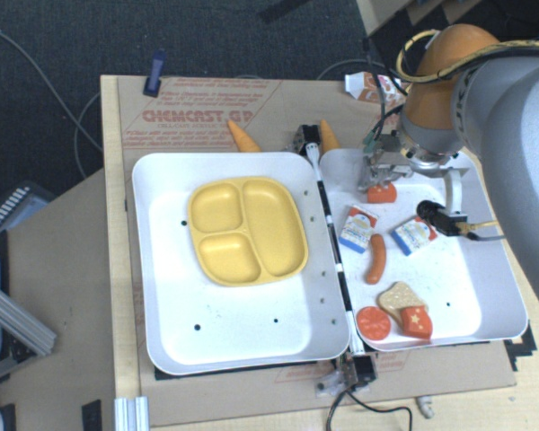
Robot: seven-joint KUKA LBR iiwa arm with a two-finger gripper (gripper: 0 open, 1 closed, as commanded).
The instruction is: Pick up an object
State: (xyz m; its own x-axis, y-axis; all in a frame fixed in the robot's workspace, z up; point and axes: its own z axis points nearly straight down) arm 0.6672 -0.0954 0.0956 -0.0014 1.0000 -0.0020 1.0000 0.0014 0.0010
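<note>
Arm over the right bin, gripper low above a small red piece.

From the fixed overhead camera, the gripper [384, 171] hangs at the back of the right bin [494, 317], directly over a small red piece [382, 192] it seems to touch; whether it has closed on that piece, or how wide it stands, I cannot tell. Nearby in the same bin lie two small cartons [358, 228], a sausage [375, 259], a tomato slice [374, 323] and a toast slice [398, 298] against a red block [416, 321]. The left bin [162, 312] holds a yellow divided plate [248, 230].
</note>
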